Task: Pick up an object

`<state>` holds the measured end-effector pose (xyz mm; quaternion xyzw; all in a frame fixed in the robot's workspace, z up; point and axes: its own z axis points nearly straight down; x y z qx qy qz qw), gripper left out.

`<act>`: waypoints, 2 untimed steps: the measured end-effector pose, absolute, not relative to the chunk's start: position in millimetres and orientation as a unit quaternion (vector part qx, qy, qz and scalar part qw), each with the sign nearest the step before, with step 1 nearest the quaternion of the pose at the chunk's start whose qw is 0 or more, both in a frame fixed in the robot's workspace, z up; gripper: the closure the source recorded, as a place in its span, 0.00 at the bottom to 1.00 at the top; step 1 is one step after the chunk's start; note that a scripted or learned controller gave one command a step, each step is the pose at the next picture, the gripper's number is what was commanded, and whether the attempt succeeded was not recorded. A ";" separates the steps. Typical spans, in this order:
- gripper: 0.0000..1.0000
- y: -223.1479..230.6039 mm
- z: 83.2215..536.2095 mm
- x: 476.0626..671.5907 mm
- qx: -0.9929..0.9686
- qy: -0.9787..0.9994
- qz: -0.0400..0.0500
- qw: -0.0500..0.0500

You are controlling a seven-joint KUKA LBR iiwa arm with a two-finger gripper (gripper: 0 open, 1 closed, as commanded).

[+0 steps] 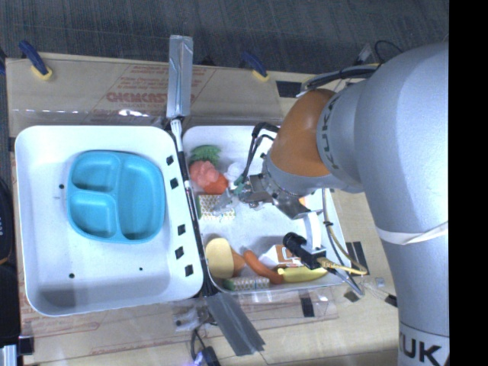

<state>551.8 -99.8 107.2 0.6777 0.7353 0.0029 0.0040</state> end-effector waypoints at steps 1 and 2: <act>0.00 -96.0 92.2 621.6 0.730 0.683 -0.001 -0.001; 0.00 -90.0 90.9 607.5 0.719 0.695 -0.001 -0.002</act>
